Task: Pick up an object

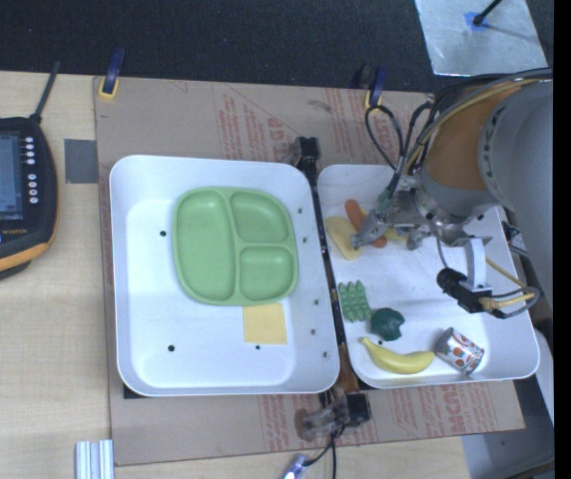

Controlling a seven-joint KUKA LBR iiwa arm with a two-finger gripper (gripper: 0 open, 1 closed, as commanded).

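The gripper is positioned low in the right bin, over a pale yellow item beside an orange carrot. Whether its fingers are apart or together cannot be told. A banana, a green grape bunch, a dark green vegetable and a small printed can are noted nearer the front. A green divided plate and a yellow square are recorded in the left bin.

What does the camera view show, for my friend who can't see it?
A grey and orange robot arm reaches from the right into the right white bin, its gripper low over a pale yellow piece and an orange carrot. That bin also holds a banana. The left bin holds a green divided plate and a yellow square.
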